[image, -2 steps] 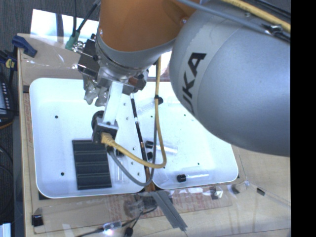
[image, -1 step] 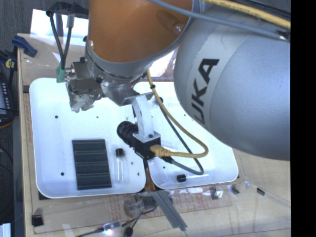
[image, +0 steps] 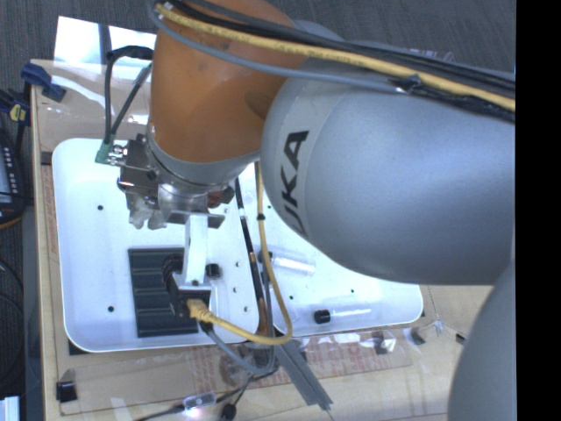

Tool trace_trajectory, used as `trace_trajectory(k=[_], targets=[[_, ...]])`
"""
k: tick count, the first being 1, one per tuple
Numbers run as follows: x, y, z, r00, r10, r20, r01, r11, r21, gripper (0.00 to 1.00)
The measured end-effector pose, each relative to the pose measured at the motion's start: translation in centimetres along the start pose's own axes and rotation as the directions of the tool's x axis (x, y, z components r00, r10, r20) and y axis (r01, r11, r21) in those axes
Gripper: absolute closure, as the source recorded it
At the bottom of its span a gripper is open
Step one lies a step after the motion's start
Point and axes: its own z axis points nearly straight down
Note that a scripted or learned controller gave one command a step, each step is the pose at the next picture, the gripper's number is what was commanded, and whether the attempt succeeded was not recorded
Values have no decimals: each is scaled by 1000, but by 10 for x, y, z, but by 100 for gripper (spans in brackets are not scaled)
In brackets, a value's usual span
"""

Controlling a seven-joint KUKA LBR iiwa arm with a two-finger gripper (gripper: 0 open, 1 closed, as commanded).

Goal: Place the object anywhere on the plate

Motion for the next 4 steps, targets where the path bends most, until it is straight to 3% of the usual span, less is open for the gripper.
trace_trajectory(k=[1, 2, 3, 4], targets=[[-87, 20, 45, 986, -169, -1, 169, 986, -2, 100], [-21, 4, 68, 990, 142, 0, -142, 990, -1, 100], [23, 53, -27, 992, 124, -4, -124, 992, -3, 100], [37, 115, -82, 983, 185, -4, -185, 983, -2, 100]])
